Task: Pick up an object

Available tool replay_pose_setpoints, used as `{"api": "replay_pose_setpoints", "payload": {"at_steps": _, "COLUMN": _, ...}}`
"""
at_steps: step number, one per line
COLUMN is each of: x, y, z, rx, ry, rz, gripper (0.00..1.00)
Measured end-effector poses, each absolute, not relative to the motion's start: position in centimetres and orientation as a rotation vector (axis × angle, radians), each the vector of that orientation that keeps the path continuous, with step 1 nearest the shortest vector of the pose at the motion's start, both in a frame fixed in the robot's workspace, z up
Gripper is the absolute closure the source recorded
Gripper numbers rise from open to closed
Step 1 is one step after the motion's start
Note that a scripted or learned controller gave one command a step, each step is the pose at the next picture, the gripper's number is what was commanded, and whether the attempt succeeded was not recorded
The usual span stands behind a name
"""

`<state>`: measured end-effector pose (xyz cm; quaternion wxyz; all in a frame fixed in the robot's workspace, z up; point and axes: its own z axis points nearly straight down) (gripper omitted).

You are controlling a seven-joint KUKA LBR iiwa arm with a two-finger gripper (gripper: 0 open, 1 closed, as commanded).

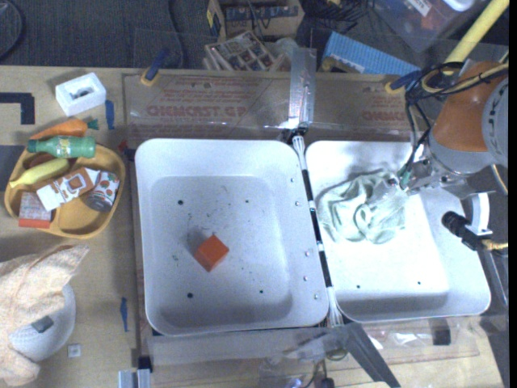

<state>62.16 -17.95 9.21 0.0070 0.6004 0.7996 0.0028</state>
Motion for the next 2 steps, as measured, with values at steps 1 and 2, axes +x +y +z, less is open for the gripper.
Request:
{"api": "replay_pose_setpoints", "payload": {"at_steps": 1, "x": 66.1, "y": -11.8, "z": 9.2, "rx": 1.809, "ry": 2.552, "rz": 0.010, "gripper": 0.00}}
{"api": "replay_pose_setpoints", "payload": {"at_steps": 2, "x": 61.3, "y": -11.0, "z": 9.2, "rx": 1.696, "ry": 2.628, "rz": 0.010, "gripper": 0.00}}
